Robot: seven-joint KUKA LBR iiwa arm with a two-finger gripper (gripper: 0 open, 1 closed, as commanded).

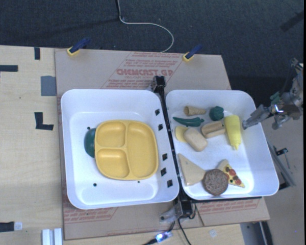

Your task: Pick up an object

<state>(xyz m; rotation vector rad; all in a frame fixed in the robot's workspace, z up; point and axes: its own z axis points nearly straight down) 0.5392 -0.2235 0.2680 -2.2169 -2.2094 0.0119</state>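
The right bin [262,152] holds several toy foods. Among them are a yellow mustard bottle [233,130], a tan cone [194,110], a green pepper [188,121], a dark green piece [216,113], two beige bread pieces [196,139], a pale wedge [189,170], a brown patty [215,181] and a pizza slice [231,174]. My gripper [264,119] hangs at the right bin's right rim, just right of the mustard bottle. Its fingers stand open with nothing between them.
The left bin [74,137] holds a yellow divided plate [126,149] lying over a dark green item [89,142]. Clips [163,137] line the wall between the bins. Both bins rest on cardboard [137,70] on the wooden bench.
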